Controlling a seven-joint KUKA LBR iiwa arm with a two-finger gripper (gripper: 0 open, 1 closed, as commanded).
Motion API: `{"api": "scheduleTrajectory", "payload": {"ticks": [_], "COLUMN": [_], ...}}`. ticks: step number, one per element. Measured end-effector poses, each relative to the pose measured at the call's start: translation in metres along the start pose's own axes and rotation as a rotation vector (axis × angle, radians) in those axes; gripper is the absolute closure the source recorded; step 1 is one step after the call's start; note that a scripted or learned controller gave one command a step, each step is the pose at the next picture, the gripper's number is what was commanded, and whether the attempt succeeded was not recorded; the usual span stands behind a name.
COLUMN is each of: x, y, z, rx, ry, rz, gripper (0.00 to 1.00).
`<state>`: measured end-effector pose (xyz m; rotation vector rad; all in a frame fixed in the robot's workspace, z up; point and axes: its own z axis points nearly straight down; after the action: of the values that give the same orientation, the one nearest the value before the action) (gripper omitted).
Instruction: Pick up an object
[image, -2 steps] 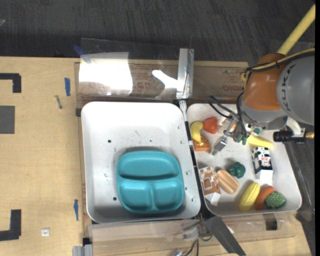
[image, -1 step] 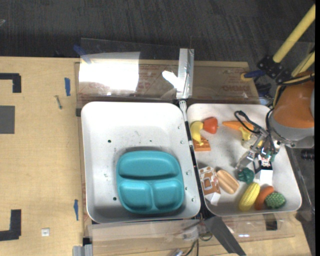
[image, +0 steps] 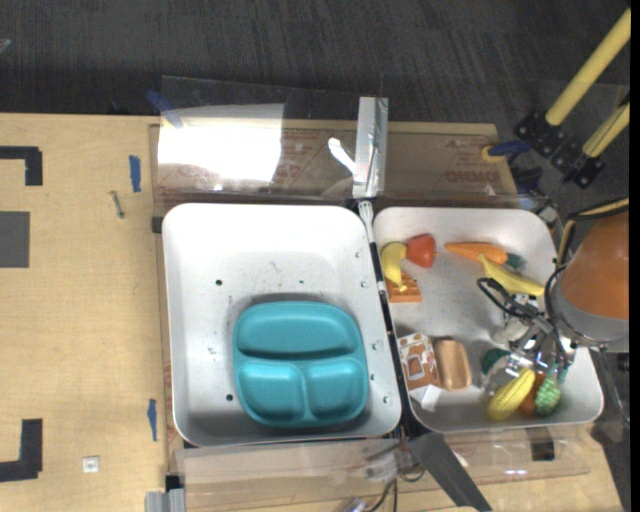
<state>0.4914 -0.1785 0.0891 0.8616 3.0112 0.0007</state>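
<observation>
Reaching into the right bin (image: 455, 225) from the right, the tool (image: 533, 352) is seen low over the clutter at the near right corner, the orange band of the arm (image: 600, 275) above it. Whether the tool is open or closed cannot be told; cables and metal parts blur together there. Nothing is seen gripped.

Right under the tool a yellow corn cob (image: 508, 394) is found, with a green leafy piece (image: 547, 397) touching it on the right. This cob looks like the target. A clean pick is likely best made by centring the tool across the cob's narrow width, not along its length, and by keeping clear of the green piece so two things are not pinched together. The bin wall is close, so a straight vertical descent is advised.

Other choices are spread out: a bread-like roll (image: 452, 364) beside a printed packet (image: 416, 362), a carrot (image: 473, 251), a banana (image: 393, 262) touching a red tomato-like piece (image: 422, 250). In the left bin (image: 200, 300) a teal divided tray (image: 299, 362) is lying.
</observation>
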Motion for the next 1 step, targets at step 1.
{"api": "scheduleTrajectory", "payload": {"ticks": [1], "x": [0.0348], "y": [0.0427], "z": [-0.0011], "rx": [-0.001], "ry": [-0.007], "rz": [-0.196], "gripper": [0.0]}}
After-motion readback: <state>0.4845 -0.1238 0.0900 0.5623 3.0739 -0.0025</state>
